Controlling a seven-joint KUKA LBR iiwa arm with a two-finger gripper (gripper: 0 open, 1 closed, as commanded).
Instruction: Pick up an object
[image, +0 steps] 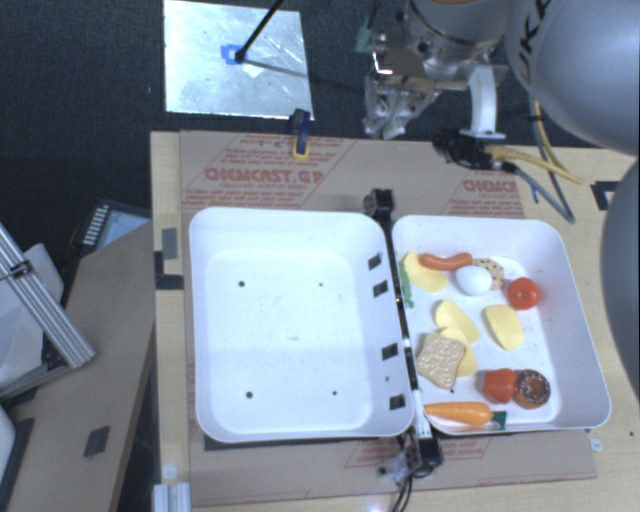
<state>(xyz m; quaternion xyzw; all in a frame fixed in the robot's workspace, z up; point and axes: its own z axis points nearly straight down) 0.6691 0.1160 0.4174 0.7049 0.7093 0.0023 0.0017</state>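
We see the grey arm's two-finger gripper (392, 112) held high beyond the far edge of the bench, well apart from both bins; whether its claw is spread or pressed together we cannot tell. The shallow white right-hand bin (575, 330) holds the toy food: a long orange-red sausage (444, 261), a white egg (473, 280), a round red tomato (523, 293), a pale yellow wedge (503, 326), a square tan cracker (440, 359), a chocolate-brown ring doughnut (531, 388) and an orange carrot (460, 411) at the near rim. The shallow white left-hand bin (290, 325) lies beside it.
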